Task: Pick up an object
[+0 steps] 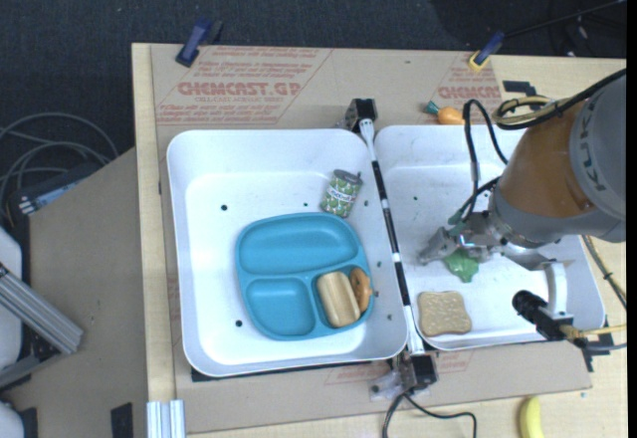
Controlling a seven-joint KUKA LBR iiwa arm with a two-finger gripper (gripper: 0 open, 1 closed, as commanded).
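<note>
Green object (pixel 463 267), small, crumpled-looking

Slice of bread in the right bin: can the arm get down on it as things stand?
Probably yes. The slice of bread lies flat in the right bin with nothing on top of it, and the tool is just above it over a green object.
</note>
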